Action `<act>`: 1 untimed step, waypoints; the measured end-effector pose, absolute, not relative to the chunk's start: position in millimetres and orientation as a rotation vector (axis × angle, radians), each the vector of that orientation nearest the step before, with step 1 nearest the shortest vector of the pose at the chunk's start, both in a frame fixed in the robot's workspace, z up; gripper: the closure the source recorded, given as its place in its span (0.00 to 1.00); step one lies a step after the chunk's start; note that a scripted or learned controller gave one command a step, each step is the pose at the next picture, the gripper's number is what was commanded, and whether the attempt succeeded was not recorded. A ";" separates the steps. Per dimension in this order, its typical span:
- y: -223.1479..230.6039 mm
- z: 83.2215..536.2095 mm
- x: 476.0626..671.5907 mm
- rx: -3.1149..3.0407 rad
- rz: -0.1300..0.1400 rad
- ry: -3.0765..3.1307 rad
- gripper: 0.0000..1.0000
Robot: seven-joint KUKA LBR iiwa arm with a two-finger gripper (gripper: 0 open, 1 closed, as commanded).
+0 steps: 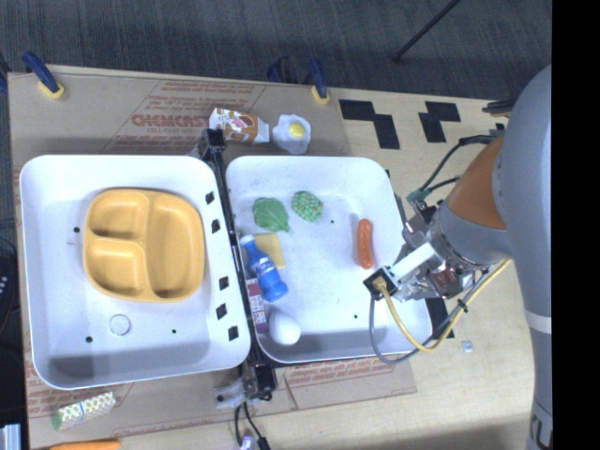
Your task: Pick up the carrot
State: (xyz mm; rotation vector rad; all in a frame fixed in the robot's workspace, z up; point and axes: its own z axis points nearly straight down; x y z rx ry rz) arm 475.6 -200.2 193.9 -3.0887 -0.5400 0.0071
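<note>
Carrot (364,242), smooth orange spindle on glossy white bin (375,172)

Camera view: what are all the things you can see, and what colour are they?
bins: 2, white, side by side on the bench
plate: 1, yellow, left bin
carrot: 1, orange, right bin, right part
leafy toys: 2, green, right bin, top
bottle: 1, blue, right bin, left side
egg: 1, white, right bin, bottom left
arm: 1, grey with orange band, right
hand: 1, over right bin's right edge
</note>
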 end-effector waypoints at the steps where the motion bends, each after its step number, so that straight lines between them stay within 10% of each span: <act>1: -211.0 294.1 476.3 -3.011 0.004 -0.884 1.00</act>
